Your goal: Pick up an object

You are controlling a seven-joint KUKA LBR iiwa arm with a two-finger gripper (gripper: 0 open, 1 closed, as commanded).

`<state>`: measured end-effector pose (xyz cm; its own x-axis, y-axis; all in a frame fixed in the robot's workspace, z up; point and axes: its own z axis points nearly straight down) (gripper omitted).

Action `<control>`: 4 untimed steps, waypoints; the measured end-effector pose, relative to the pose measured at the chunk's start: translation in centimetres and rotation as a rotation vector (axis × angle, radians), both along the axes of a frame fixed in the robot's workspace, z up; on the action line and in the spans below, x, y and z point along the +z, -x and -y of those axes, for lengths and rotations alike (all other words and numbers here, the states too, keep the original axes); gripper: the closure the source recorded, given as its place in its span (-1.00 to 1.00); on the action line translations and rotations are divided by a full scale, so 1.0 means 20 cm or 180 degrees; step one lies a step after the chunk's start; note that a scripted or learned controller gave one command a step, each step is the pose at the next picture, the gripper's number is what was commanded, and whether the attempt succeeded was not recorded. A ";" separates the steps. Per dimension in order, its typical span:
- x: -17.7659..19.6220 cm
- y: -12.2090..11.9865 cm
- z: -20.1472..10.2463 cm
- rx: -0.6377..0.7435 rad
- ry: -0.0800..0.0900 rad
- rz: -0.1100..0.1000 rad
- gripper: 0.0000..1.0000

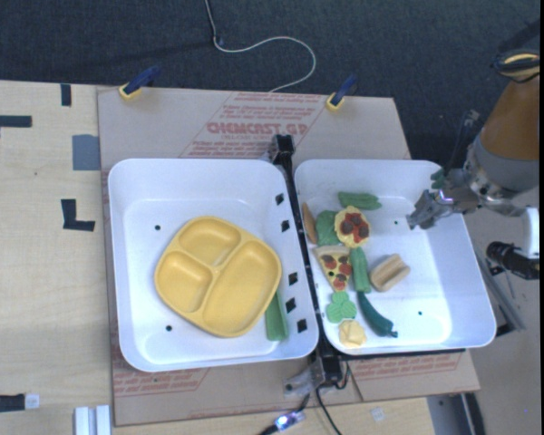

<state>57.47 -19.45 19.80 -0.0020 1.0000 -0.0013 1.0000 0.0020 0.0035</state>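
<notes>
the gripper [423, 212], grip state unclear, hovers at the right bin's [462, 270] upper right; the bread roll [388, 272] lies toward seven o'clock, long axis running two-to-eight.

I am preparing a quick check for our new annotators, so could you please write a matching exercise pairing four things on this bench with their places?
Things:
1. yellow divided plate
2. hot dog bun
3. gripper
4. blue and yellow clamps

Places:
A. above the right bin's far right part
B. on the cardboard's far edge, beyond the bins
C. in the left bin
D. in the right bin, among the toy food

Pairs: 1-C, 2-D, 3-A, 4-B
</notes>
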 end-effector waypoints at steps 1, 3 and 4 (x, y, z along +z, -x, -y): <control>0.14 0.00 0.00 -0.0001 -0.0002 -0.0004 1.00; 0.18 -0.10 -0.62 0.0020 -0.0012 -0.0013 1.00; 0.19 -0.15 -0.89 0.0018 -0.0010 -0.0014 1.00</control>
